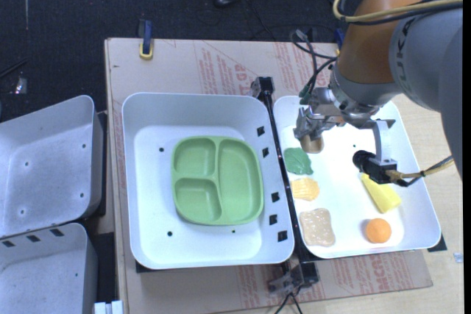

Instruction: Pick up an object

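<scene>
My gripper (pixel 309 134) hangs over the upper left part of the right bin (pixel 419 180), just above a flat green piece (pixel 299 161). A small tan tip shows at its lower end; whether it is a held thing is unclear. Below the green piece lie a pale yellow ridged piece (pixel 305 190) and a beige lumpy piece (pixel 317 226). A yellow wedge (pixel 382 195) and an orange ball (pixel 377 231) sit toward the bin's right side.
The left bin (pixel 147 129) holds a green divided tray (pixel 218 180). A black divider with clips runs between the bins. A yellow clamp (pixel 146 48) sits at the bench's far left corner. White lids lie left of the bench.
</scene>
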{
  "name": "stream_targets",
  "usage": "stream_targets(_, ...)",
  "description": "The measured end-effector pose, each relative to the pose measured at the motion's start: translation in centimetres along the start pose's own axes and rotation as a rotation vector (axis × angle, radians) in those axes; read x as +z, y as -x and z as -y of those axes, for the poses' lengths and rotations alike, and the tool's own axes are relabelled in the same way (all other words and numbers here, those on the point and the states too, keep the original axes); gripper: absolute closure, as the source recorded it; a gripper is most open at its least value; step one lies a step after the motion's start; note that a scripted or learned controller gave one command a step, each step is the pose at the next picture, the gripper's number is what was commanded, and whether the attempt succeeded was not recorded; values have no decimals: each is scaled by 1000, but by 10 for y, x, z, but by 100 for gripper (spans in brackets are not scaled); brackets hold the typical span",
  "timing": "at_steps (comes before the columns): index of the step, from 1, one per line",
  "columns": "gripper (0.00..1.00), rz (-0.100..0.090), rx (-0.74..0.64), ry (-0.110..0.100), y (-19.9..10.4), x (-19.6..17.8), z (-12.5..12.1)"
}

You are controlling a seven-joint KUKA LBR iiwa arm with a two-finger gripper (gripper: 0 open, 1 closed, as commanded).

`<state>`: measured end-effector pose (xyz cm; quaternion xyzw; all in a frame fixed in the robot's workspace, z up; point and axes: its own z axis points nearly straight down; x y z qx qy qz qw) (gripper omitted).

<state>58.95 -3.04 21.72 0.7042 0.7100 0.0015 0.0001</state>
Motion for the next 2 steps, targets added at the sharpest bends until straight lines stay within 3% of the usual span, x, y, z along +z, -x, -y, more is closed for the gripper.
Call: stream_targets(2, 100, -1, 0, 0, -107, -24, -22)
